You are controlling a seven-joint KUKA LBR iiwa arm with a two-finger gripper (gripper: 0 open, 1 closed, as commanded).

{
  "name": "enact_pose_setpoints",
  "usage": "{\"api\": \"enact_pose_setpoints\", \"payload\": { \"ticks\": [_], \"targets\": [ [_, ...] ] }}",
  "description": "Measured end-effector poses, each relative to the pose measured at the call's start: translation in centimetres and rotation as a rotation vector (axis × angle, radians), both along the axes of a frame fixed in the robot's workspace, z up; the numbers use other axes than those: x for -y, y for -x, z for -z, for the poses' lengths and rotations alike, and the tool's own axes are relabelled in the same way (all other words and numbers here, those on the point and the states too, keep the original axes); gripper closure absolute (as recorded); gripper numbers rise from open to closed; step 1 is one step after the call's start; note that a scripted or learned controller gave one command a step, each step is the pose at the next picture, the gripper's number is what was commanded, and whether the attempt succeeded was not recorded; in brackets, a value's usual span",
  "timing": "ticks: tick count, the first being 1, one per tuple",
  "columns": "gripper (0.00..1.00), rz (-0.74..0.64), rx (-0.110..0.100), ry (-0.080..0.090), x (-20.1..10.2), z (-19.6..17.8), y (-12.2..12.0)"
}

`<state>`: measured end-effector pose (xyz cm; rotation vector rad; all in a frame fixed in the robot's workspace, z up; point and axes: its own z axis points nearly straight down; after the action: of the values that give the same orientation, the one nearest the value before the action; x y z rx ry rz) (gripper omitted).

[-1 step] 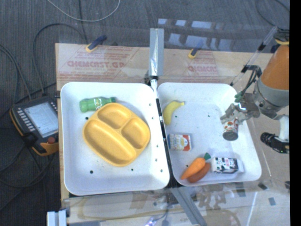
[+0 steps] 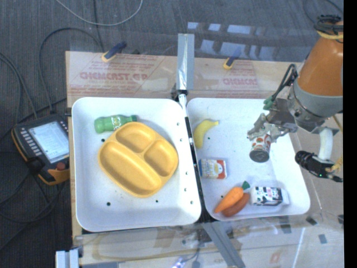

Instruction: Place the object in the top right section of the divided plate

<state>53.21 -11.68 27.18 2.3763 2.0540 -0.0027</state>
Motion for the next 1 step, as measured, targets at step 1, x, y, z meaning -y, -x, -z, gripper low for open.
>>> {"api": "enact_pose_setpoints", "payload": {
  "ticks": [1],
  "targets": [
    [1.00,-0.272,-0.002,-0.001,-6.36,2.83,-3.49]
  ]
}}
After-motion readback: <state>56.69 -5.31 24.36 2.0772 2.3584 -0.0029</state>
